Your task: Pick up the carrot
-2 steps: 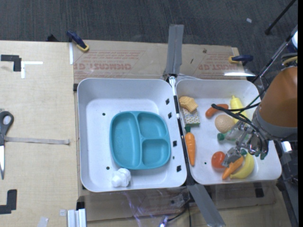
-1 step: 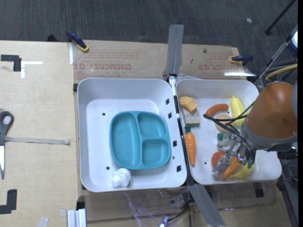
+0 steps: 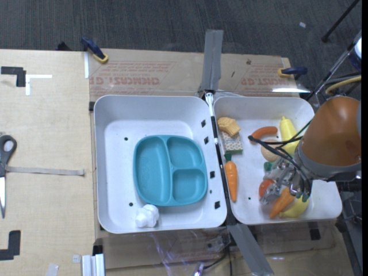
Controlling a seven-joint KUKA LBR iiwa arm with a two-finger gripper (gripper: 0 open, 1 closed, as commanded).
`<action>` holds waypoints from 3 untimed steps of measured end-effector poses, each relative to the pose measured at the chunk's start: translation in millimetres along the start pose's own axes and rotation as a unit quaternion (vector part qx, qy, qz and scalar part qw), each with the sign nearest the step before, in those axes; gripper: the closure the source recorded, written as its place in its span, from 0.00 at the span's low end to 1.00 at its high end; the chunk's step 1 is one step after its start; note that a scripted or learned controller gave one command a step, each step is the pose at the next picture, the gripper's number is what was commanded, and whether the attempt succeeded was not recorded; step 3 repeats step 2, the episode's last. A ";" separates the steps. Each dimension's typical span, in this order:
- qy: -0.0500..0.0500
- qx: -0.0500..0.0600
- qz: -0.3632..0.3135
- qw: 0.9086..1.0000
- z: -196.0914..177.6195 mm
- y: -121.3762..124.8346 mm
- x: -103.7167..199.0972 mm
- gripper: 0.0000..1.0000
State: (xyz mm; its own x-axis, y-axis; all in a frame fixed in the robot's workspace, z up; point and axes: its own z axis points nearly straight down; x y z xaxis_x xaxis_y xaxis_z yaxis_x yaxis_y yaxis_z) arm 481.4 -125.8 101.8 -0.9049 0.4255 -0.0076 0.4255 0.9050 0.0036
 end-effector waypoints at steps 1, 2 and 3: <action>0.001 0.002 0.166 0.986 -81.4 37.8 -13.9 1.00; 0.001 0.002 0.166 0.986 -81.5 37.7 -13.9 0.00; 0.001 0.002 0.166 0.986 -81.5 37.7 -13.9 0.00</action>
